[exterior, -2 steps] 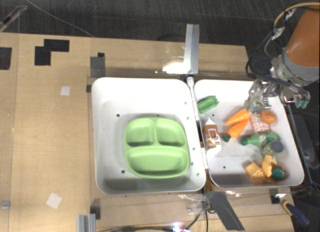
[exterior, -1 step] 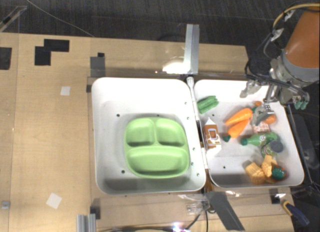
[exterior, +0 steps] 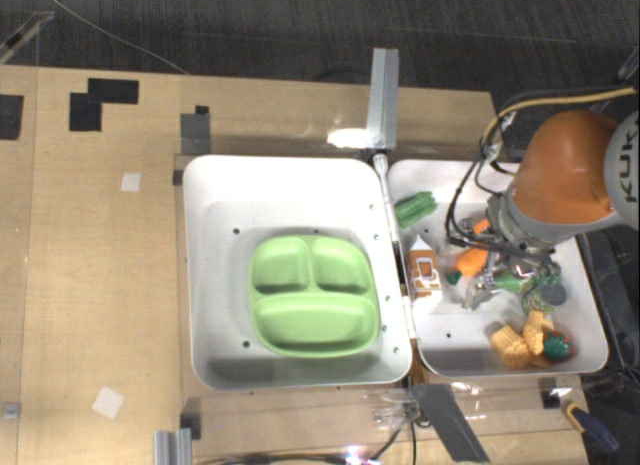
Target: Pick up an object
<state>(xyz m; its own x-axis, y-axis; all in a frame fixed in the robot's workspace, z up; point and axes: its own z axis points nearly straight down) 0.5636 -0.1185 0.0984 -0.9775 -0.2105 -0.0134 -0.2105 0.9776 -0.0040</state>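
Jaws hang low over the right bin (exterior: 596,353), under the orange band of the arm (exterior: 565,168), but the wrist and its cables cover them from above, so I cannot tell if they are spread, pressed together or pinching something. Nothing is seen clearly between them, so I would not say that any object is held. The things to pick all lie in this right bin. An orange piece (exterior: 470,259) lies just beside the jaws, on their left side in the view and a little toward the far wall; it looks like the closest candidate. A small orange and white box (exterior: 423,273) stands further left, near the wall shared by the two bins, with its long axis running from the far side to the near side. A green piece (exterior: 415,207) lies in the far left corner, tilted, well apart from the jaws. Toward the near wall there are yellow blocks (exterior: 510,343) and a green and red toy (exterior: 558,347), and a grey round thing (exterior: 548,294) is close to the right of the jaws. The left bin (exterior: 215,253) carries a green divided plate (exterior: 315,293), far from the arm. In my judgement the coming move depends on the short way to the left: the orange piece is so near that only a small shift and a descent are needed, but the crowded neighbours could be pushed.
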